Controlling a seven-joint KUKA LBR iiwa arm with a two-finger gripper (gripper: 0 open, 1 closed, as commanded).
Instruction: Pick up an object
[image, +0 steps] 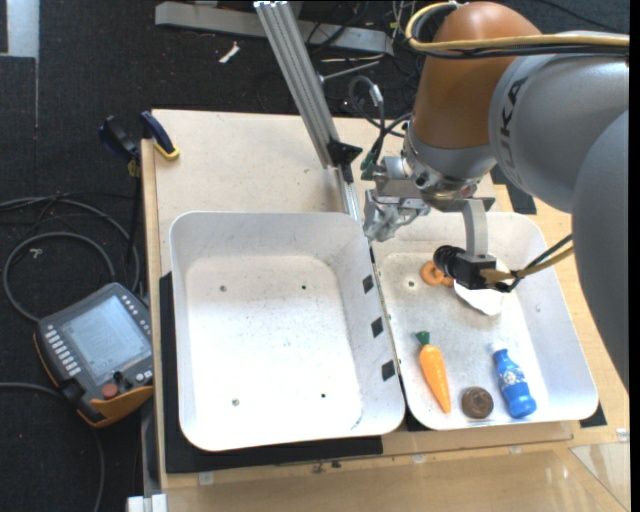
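The right bin (560, 330) holds an orange carrot with a green top (433, 370), a brown round disc (478, 402) and a blue bottle with a white cap (511, 381), all near its front edge. A small orange ring (432, 273) lies toward the bin's back. My gripper (384, 226) hangs over the back left corner of the right bin, by the divide between the bins. It is well away from the carrot, disc and bottle, and nothing shows in it.
The left bin (200, 240) stands beside the right one, their walls meeting along a ridge (378, 320). A slanted metal rail (305, 85) runs down behind the gripper. A teach pendant (95, 345) lies off the bench at left.
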